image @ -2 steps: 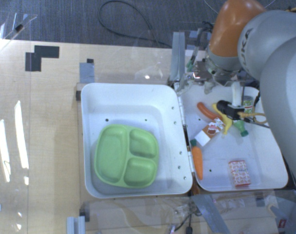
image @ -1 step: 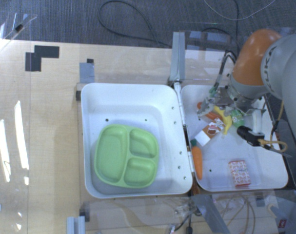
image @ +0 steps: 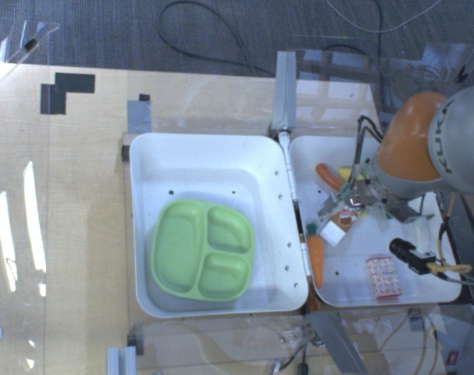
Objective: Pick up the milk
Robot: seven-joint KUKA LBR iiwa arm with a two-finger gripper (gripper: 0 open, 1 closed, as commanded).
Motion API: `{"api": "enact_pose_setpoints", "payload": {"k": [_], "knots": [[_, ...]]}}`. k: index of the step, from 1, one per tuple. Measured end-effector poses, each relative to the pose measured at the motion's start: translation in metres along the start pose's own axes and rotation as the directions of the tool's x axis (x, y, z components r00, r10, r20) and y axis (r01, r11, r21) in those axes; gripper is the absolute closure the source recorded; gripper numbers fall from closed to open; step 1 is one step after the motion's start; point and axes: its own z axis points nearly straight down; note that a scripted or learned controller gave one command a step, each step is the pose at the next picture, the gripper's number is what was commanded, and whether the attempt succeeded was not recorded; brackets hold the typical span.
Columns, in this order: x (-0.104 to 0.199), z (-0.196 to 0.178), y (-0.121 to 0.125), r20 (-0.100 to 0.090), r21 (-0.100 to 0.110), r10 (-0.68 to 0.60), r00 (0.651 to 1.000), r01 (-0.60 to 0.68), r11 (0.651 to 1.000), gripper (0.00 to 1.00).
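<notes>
Overhanging the right bin [image: 354, 281], arm [image: 428, 147] partly hides jaws.

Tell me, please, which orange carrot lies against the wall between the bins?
The front carrot, lengthwise along the right bin's left wall; the other carrot lies slanted farther back, away from that wall.

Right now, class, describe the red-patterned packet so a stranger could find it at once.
Of the two white bins, take the right bin. Near its front edge lies the packet, flat on the floor. It is square with a red-and-white pattern, unlike the long orange carrot at the bin's left wall.
</notes>
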Motion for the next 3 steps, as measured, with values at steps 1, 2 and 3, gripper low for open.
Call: {"api": "enact_pose_setpoints", "payload": {"k": [1, 2, 3], "knots": [[0.01, 0.001, -0.053, 0.0, 0.006, 0.083, 0.997, -0.083, 0.997, 0.0], [0.01, -0.008, -0.05, 0.001, 0.0, 0.081, 0.997, -0.081, 0.997, 1.0], [0.039, -0.093, -0.073, -0.01, 0.021, -0.112, 0.994, 0.112, 0.993, 1.0]]}}
